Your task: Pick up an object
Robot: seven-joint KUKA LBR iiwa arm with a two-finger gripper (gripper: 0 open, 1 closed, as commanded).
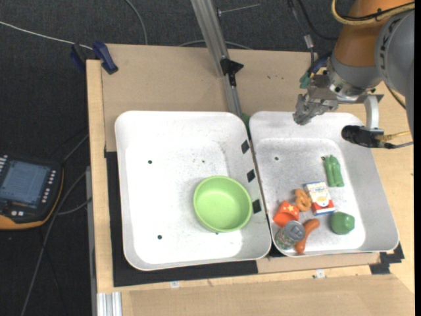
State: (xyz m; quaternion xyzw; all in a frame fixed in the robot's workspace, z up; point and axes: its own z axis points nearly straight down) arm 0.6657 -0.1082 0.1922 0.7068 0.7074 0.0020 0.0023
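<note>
Nearest you, at the near edge of the right bin, lies a grey disc, with an orange-red stick touching its right side.

The gripper hangs at the end of the arm, over the far rim of that same bin, close to its far left corner. Its tip looks small and dark from up here, so you cannot tell whether the jaws are spread or pressed together, nor whether they touch the rim.

Your candidates for picking all lie well apart from it, toward the bin's near right part. Closest to it is a green pod, lying lengthwise by the right wall. Nearer you sits a small carton, white and blue with an orange front. Just left of the carton is an orange ring-shaped piece. A red-orange lump lies between that piece and the disc. A round green piece rests just right of the carton's near end.

Further out, the left bin holds a green bowl, upright, in its near right part. Both bins sit side by side on the bench.
</note>
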